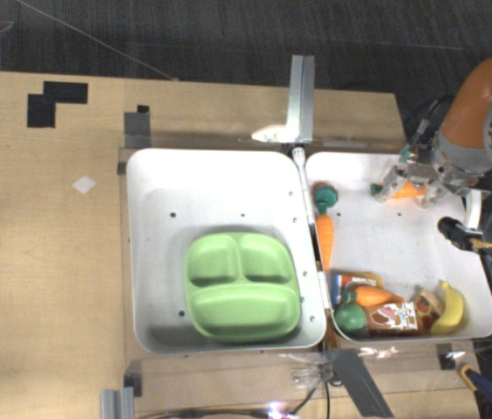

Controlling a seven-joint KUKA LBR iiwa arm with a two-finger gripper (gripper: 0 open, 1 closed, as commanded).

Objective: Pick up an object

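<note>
both bins white: left bin [154, 234], right bin [403, 243]. light green divided plate [242, 285] in the left one. right bin: orange carrot [324, 239] with teal-green top [325, 196], yellow banana [449, 308], dark green round fruit [349, 318], brown-and-orange printed carton [386, 308], small orange item [406, 192] at the gripper [407, 184]. arm [481, 112] grey with orange band. bench [45, 260] light tan wood with black square marks [54, 101] far left. floor [228, 16] dark grey.
</note>
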